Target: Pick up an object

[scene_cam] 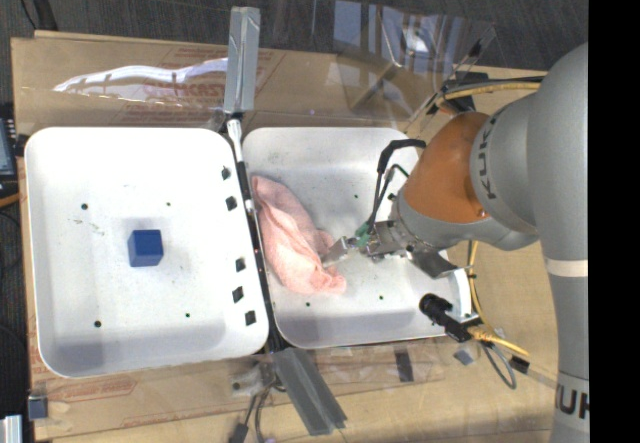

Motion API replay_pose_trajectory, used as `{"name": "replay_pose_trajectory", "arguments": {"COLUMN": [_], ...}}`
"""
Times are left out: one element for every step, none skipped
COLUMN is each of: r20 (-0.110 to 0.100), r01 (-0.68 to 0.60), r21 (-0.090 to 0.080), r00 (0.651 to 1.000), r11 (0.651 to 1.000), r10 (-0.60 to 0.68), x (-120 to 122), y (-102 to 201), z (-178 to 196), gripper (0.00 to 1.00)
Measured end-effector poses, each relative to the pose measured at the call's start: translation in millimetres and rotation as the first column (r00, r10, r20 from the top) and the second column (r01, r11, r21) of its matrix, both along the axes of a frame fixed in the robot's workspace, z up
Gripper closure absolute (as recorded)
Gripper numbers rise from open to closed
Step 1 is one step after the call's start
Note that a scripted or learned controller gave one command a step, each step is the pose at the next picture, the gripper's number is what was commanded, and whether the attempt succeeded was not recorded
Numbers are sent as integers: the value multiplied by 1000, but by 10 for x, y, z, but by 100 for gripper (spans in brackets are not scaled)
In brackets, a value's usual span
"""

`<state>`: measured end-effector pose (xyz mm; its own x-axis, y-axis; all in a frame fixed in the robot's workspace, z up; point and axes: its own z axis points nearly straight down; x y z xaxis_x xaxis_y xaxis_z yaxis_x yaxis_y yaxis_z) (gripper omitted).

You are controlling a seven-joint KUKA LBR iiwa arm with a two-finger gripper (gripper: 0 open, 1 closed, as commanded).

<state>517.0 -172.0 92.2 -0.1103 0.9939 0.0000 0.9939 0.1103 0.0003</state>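
Note:
A crumpled pink cloth (293,239) lies along the left side of the right bin (330,316). My gripper (337,248) is low in that bin, at the cloth's right edge, with its tip touching or just over the fabric. A small blue cube (146,247) sits alone in the left bin (60,191), far from the gripper. The grey arm with its orange band (450,176) covers the right part of the right bin.
A grey divider with black clips (238,231) runs between the two bins. A metal bracket (242,56) stands behind them and another (305,386) in front. Cables and a black connector (445,316) hang by the right bin's front right corner.

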Motion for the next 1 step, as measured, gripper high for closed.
{"name": "replay_pose_trajectory", "arguments": {"r20": [-3], "r01": [-77], "r21": [1], "r00": [997], "r11": [997], "r10": [77], "x": [-72], "y": [425], "z": [-13], "gripper": [0]}}
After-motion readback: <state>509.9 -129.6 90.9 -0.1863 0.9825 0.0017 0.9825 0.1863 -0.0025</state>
